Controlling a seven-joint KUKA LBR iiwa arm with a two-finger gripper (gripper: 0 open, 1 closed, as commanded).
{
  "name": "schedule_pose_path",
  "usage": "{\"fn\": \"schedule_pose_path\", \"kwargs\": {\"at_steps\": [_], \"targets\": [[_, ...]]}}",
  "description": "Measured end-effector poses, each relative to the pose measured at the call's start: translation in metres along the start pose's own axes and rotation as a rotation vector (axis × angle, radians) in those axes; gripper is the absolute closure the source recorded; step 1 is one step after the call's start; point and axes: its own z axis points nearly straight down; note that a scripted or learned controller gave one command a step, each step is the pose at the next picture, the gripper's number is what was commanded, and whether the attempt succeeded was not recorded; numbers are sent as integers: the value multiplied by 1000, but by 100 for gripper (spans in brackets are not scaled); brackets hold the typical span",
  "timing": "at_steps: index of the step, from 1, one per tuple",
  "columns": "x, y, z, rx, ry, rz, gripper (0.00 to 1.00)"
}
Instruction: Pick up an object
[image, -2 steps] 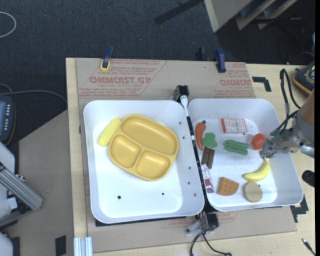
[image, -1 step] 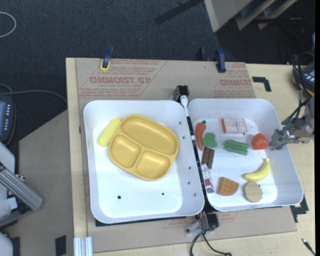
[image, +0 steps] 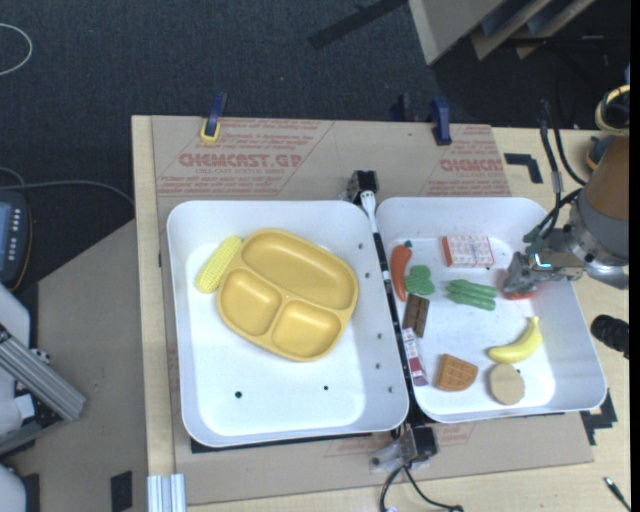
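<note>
A: Claw (image: 527, 272) position?

B: Right of frame, low over the right bin (image: 570, 385), near its upper right part. The arm (image: 605, 215) comes in from the right edge.

A: Open or closed?

B: Cannot tell. The finger area is a small grey blur. A red item (image: 516, 292) sits right at the tip, touching or just under it; whether it is gripped, I cannot say.

A: Contents of the right bin?

B: Carrot (image: 400, 270) by the left wall, green leaf piece (image: 420, 281) just beside it. Red-and-white card (image: 467, 250) near the top middle. Green pods (image: 471, 293) centre, just left of the claw. Brown bar (image: 416, 316) below the leaf, a narrow packet (image: 414, 364) under that along the left wall. Waffle (image: 455, 373) and a tan round piece (image: 507, 384) at the lower edge, near each other. Banana (image: 518, 343) just above the round piece.

A: Left bin (image: 200, 390)?

B: Yellow divided plate (image: 288, 293), three compartments, in the upper middle. Corn cob (image: 219, 263) touching its upper left rim.

A: Worktop (image: 160, 160)?

B: Brown board with red print under both bins; a yellow clamp (image: 211, 125) and a blue clamp (image: 439, 120) on its top edge.
</note>
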Motion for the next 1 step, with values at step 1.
{"fn": "schedule_pose_path", "kwargs": {"at_steps": [1], "targets": [[43,21,-11,-2,-1,0,100]]}}
